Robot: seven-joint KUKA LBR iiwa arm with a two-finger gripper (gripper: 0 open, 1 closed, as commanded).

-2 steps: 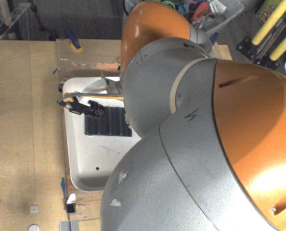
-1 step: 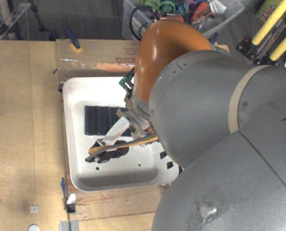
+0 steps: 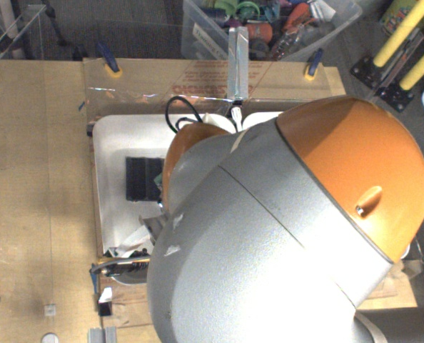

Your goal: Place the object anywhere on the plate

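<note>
The grey arm [image 3: 269, 249] with its orange band [image 3: 362, 170] covers most of both bins. In the left white bin [image 3: 112, 148] a dark rectangular object [image 3: 142, 179] lies flat on the floor, its right side hidden by the arm. A smaller orange part of the arm [image 3: 187, 145] hangs over the bin just right of that object. The gripper itself is hidden under the arm. At the bin's near left corner a rounded grey rim [image 3: 130, 271] shows, possibly the plate, mostly covered.
A clear tub of colourful toys [image 3: 269, 13] stands behind the bins. A black cable [image 3: 180, 113] loops over the left bin's far edge. Blue clamps [image 3: 110, 64] hold a clear sheet at the back. Bare wooden bench [image 3: 33, 191] stretches to the left.
</note>
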